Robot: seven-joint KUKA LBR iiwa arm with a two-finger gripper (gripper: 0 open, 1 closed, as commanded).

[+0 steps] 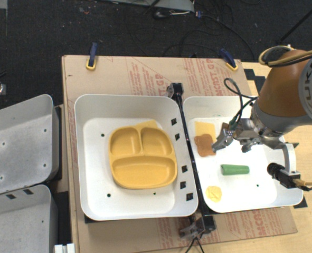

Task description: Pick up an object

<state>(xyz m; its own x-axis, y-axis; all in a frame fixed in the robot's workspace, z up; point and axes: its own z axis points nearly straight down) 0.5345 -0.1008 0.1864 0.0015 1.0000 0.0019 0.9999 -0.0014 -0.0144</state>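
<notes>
The right bin (261, 199) holds a brown toast-like piece (204, 144) lying on a pale yellow slice (205, 128), a green cylinder (235, 169) and a small yellow piece (214, 193). My gripper (223, 139) hangs low over the bin's upper middle, just right of the brown piece, its fingers pointing left toward it. Nothing shows between the fingers. The green cylinder lies below the gripper, apart from it.
The left bin (87, 115) holds a yellow divided plate (142, 157). A black divider with clips (185, 141) runs between the bins. The arm's orange band (285, 91) and wrist cover the right bin's upper right. White panels (18, 141) lie off the bench at left.
</notes>
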